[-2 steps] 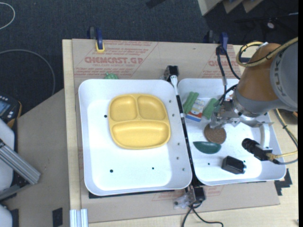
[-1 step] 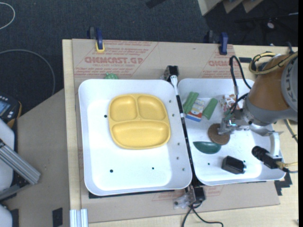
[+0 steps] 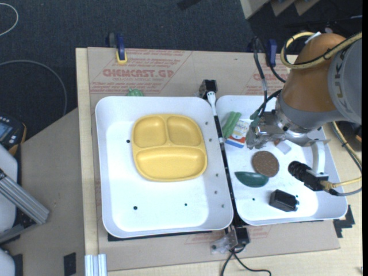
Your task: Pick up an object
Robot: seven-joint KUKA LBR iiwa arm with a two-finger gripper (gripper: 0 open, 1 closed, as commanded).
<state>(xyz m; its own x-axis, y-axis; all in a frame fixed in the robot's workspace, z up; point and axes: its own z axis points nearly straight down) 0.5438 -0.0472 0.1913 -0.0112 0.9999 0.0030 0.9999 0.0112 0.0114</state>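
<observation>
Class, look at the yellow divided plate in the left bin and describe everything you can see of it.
The yellow divided plate looks like smooth moulded plastic, roughly square with rounded corners. Raised ridges split it into three compartments: two small ones along the far side and one wide one nearer the camera. All three hold nothing. It lies flat and right side up on the floor of the left bin, in the bin's far half, touching nothing else and well apart from the arm.
</observation>
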